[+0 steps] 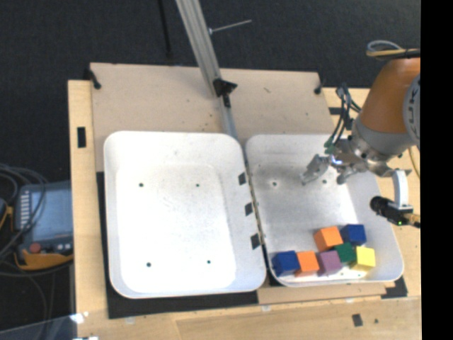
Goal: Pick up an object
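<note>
Camera view shows the gripper (327, 170) spread and grasping nothing, above the far part of the right bin (283, 211). Its likeliest target, the orange cube (328, 237), lies nearer, just right of blue cube (285, 262).

Overhead view of two white bins. Arm (386, 108) enters from right; gripper (327, 170), fingers spread, hangs over the right bin (283, 161). Coloured blocks (329, 252) cluster along its near edge. Left bin (173, 211) beside it.
</note>
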Controlling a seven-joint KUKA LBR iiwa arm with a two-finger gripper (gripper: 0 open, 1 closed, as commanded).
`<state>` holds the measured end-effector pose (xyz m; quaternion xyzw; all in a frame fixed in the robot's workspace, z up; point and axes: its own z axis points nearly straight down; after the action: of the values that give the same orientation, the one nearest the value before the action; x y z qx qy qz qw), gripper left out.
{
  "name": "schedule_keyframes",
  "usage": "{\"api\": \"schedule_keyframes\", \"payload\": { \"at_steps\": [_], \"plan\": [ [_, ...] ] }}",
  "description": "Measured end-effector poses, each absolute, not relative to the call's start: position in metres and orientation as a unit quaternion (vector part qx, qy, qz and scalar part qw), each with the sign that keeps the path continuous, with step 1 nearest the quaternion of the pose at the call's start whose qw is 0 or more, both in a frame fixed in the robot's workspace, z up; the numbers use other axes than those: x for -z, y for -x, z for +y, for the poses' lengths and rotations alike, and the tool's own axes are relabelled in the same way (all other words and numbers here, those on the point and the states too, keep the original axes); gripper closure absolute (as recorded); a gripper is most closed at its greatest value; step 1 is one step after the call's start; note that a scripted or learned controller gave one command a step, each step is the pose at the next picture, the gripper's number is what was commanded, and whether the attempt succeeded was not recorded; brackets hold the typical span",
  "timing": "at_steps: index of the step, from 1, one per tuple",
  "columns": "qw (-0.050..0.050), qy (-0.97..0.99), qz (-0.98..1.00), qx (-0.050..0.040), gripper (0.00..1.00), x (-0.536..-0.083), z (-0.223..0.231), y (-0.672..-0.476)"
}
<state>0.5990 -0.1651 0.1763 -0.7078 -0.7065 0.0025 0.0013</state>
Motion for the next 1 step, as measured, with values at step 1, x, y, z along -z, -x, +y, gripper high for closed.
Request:
{"api": "schedule_keyframes", "payload": {
  "at_steps": [1],
  "plan": [
    [0.001, 0.708, -0.706, -0.0024, 0.00, -0.1171, -0.1714, -0.5911]
  ]
}}
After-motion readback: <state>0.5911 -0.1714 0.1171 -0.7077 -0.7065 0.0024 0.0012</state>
